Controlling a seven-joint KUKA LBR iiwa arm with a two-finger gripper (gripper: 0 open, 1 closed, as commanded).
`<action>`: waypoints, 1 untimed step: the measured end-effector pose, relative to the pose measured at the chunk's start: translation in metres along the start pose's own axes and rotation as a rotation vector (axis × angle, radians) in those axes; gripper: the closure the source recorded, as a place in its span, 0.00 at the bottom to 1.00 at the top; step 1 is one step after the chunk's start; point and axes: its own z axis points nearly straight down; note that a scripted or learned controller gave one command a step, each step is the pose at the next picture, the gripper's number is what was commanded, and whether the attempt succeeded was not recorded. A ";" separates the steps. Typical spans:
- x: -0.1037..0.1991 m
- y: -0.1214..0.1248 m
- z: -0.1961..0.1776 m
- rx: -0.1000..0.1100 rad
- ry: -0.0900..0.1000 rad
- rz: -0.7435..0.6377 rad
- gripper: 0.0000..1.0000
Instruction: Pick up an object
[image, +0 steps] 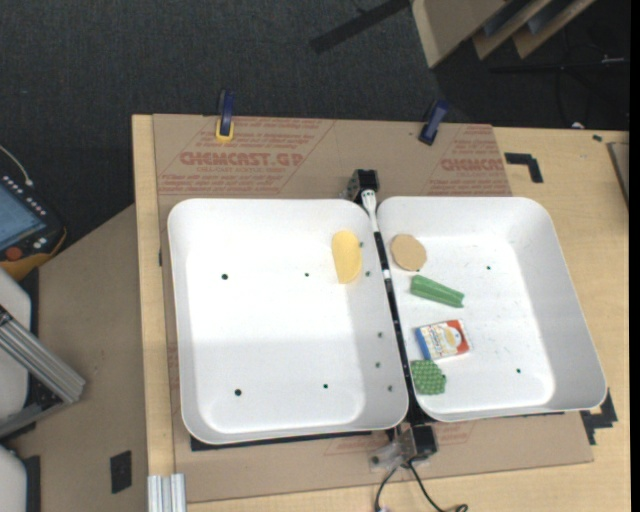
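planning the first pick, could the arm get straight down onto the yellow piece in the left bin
Probably yes. The yellow piece lies alone in the left bin, nothing on or against it. It does sit close to the bin's right wall, beside the divider, which could crowd one side of a grasp.

Blue-screened device (18, 222) cut off at left edge, label on small packet (441, 340) too small to read
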 end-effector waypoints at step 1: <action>0.022 -0.003 0.141 0.025 0.009 0.001 1.00</action>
